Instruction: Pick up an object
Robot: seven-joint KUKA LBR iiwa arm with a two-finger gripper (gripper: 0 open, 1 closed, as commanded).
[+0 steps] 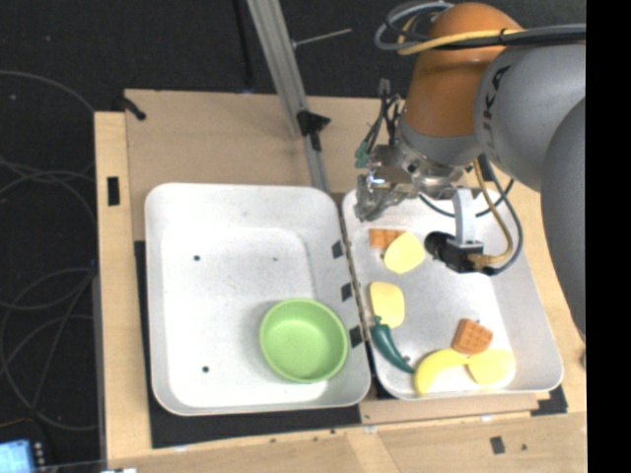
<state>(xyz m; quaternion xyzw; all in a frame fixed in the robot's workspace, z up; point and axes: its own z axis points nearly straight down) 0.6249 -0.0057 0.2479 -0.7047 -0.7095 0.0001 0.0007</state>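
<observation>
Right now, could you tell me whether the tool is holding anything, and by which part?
It cannot be told: the tool hangs over the right bin's far corner, its tip too unclear to judge.

Bench: flat tan wooden bench [227, 136], bare along its 12 o'clock side.
On it: two shallow white plastic bins, left bin [212, 235] at 9 o'clock, right bin [518, 308] at 3 o'clock, rims touching.

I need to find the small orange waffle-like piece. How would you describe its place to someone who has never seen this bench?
Start at the right white bin, the one under the grey arm with the orange band. Look toward its near right corner, where the small orange waffle-like piece lies just above a pale yellow round slice. Its neighbours are smooth and yellow; this piece is orange with a grid of ridges.
</observation>
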